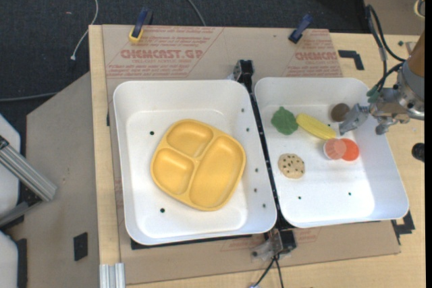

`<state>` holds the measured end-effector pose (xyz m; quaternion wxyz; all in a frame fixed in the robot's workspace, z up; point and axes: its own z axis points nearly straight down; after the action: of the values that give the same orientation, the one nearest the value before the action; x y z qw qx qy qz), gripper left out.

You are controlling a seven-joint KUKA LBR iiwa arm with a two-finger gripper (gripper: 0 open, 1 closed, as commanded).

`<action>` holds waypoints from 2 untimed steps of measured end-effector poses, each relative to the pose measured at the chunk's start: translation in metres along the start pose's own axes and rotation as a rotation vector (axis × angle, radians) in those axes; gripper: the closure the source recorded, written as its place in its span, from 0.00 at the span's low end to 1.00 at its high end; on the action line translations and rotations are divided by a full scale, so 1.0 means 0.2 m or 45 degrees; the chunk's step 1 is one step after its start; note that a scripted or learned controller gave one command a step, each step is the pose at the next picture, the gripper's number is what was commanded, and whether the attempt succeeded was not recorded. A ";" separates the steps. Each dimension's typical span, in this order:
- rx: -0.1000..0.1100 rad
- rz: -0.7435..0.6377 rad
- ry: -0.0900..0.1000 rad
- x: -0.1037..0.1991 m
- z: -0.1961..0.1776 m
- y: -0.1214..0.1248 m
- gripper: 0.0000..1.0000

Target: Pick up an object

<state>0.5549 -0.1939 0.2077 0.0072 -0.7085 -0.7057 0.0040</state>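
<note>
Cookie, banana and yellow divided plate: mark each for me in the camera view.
cookie (291, 165), camera view, centre of its top face
banana (315, 126), camera view, middle of its length
yellow divided plate (217, 172), camera view, floor of its largest compartment

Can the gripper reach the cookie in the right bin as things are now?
Probably yes. The cookie lies flat and apart from the other items, with bare bin floor around it. The gripper hovers above the same right bin, and nothing stands between them.

Two white bins (128, 104), one yellow divided plate (198, 164), and five small food items (291, 165).
</note>
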 end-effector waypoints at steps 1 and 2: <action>-0.018 -0.005 -0.005 0.00 -0.04 0.01 0.00; -0.014 -0.004 -0.003 -0.03 0.25 0.01 0.00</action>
<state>0.5564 -0.2006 0.1575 0.0027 -0.7073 -0.7069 0.0009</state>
